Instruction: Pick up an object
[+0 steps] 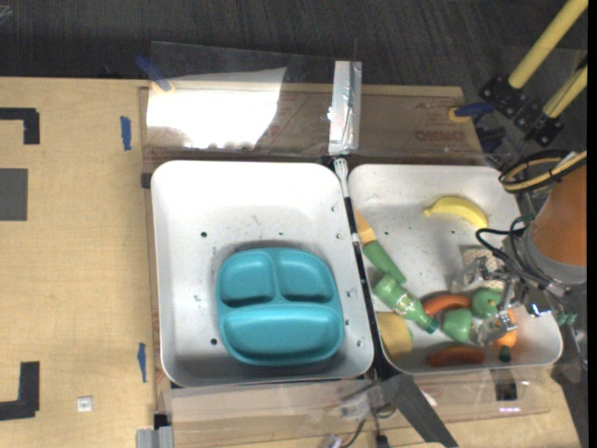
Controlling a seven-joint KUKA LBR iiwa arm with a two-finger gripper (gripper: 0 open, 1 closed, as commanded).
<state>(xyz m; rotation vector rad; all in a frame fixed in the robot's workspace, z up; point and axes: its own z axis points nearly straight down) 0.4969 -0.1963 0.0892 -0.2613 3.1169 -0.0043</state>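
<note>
**Camera view: gripper low in the right bin, toys lying just to its left**

We start at the gripper (504, 297), which sits low over the near right part of the right bin (410, 180), below the orange band of the arm (564, 227). Cables and metal parts crowd that spot, and we cannot tell from here whether it is released, clenched, or has anything in its grasp.

Just beside it, toward the left of the view, lies a cluster of toy food. Nearest is a small green round piece (485, 301), then a second green piece (457, 325) just left of that, with an orange-red curved piece (446, 301) arching above them. A dark red long piece (454, 354) lies along the near wall, its long axis running left to right. Which of these the gripper touches, if any, we cannot tell.

Further left, a green bottle-shaped toy (396, 283) stretches on a diagonal from the bin's far left side down toward the cluster, and a yellowish piece (395, 332) rests by the near left corner. A yellow banana (457, 211) lies apart, toward the far side of the bin.

In our judgement the coming move turns on that small offset: the nearest candidates lie leftward and slightly nearward of the gripper, packed close, so a clean closure on one of them looks hard.

Beyond the divider, the left bin (187, 203) holds a teal divided tray (278, 306), well apart from the gripper. Both bins stand on the counter (65, 278).
</note>
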